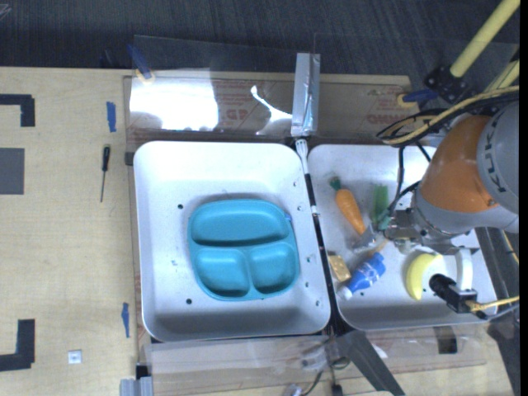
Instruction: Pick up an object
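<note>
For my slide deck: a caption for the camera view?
Arm over right bin of toys; blue tray in left bin.

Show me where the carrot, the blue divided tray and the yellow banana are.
carrot [351,210], camera view, middle of its orange body.
blue divided tray [242,221], camera view, its large upper compartment.
yellow banana [419,275], camera view, middle of its curve.

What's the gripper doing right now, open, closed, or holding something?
Gripper: low in the right bin, beside the carrot and a green object; open, closed or holding cannot be told.
</note>
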Available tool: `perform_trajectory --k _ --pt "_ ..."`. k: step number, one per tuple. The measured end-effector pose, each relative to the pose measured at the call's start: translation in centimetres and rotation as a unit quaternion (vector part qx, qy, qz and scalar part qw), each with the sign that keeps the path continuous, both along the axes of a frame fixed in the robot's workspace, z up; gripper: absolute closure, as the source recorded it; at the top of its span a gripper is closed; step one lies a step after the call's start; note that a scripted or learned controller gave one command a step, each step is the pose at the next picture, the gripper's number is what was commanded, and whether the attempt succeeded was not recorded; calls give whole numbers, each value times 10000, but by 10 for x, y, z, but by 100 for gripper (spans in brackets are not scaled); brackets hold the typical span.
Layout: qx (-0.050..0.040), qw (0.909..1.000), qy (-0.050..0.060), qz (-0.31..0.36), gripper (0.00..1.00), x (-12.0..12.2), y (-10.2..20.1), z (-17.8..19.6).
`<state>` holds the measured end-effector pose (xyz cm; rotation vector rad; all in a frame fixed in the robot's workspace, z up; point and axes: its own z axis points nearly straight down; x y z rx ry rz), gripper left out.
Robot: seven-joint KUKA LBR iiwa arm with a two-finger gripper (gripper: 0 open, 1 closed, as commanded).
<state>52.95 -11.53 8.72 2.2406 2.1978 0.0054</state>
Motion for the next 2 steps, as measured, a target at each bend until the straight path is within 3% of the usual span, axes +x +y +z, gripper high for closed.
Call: perform_trajectory --k 1,2 --pt "-5 10000 -11 -21 0 89 9 -1" --pt "-15 10000 -26 -6 100 91 9 10"
